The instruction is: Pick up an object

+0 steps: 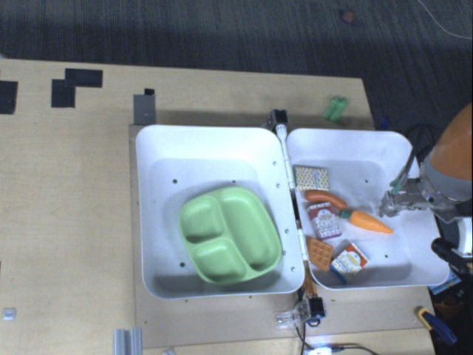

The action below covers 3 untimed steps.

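Bench (66,220): pale wooden top bearing two shallow white bins side by side, with black marks near its far left edge.
Left bin (159,168): holds a green divided plate (230,234) with three compartments, set toward the near right part of the bin.
Right bin (377,154): holds the small objects, all gathered along its left half.
Carrot (367,222): orange toy carrot lying flat near the bin's middle, green end pointing left, just beside the gripper.
Patterned card (311,177): small square, farthest back of the group.
Sausage (325,198): orange-red, lying between the card and the carrot.
Red packet (325,222): just left of the carrot's green end.
Waffle (319,253): brown square, near the dividing wall.
Small box (349,260): white and orange, at the near side, touching a blue piece.
Gripper (393,201): low over the right bin, at the carrot's right tip; whether it is spread or closed, cannot tell.
Green item (335,109): on the bench behind the right bin.
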### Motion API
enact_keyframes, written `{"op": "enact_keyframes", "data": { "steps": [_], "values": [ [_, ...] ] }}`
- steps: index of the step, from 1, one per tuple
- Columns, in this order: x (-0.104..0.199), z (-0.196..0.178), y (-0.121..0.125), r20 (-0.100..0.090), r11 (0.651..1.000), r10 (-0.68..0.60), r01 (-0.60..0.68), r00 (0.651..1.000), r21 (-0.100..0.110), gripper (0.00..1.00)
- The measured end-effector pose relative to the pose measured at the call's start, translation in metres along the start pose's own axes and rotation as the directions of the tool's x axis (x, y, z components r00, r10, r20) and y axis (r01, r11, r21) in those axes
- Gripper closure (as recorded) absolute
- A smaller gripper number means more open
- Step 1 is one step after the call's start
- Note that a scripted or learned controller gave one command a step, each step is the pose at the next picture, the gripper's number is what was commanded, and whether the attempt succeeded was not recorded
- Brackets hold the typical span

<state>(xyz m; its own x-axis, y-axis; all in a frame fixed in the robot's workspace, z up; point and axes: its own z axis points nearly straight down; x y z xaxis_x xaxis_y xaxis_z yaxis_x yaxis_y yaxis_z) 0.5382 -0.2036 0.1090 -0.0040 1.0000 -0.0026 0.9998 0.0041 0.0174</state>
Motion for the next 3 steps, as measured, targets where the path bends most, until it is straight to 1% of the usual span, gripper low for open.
{"op": "enact_keyframes", "data": {
  "steps": [1, 2, 3],
  "values": [
    [0.000, 0.000, 0.000, 0.000, 1.000, 0.000, 0.000, 1.000, 0.000, 0.00],
    [0.048, 0.022, 0.007, -0.002, 1.000, 0.000, 0.000, 1.000, 0.011, 0.00],
    [0.048, 0.011, 0.009, -0.001, 1.000, -0.002, 0.002, 1.000, 0.005, 1.00]
  ]
}}
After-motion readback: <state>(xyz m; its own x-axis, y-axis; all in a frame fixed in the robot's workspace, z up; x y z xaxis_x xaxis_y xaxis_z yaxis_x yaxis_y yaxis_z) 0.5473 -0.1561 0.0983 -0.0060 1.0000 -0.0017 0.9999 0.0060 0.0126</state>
